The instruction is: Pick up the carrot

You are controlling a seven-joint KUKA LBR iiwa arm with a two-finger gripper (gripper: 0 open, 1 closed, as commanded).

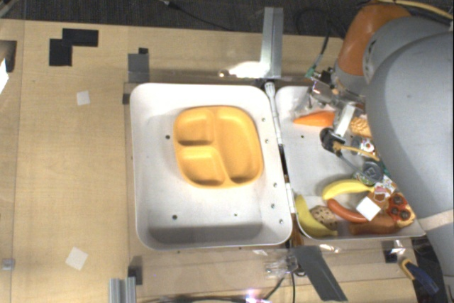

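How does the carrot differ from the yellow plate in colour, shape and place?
The carrot is orange, while the yellow plate is a paler yellow. The carrot is small, slim and tapered; the plate is broad, rounded and divided into three compartments. The carrot lies at the far end of the right bin, which holds other food too; the plate lies alone in the middle of the left bin. Both rest on a white bin floor.

Arm (pixel 415 124): smooth grey rounded casing. Orange band (pixel 357 35) above wrist. Silver wrist hardware, thin dark cable.
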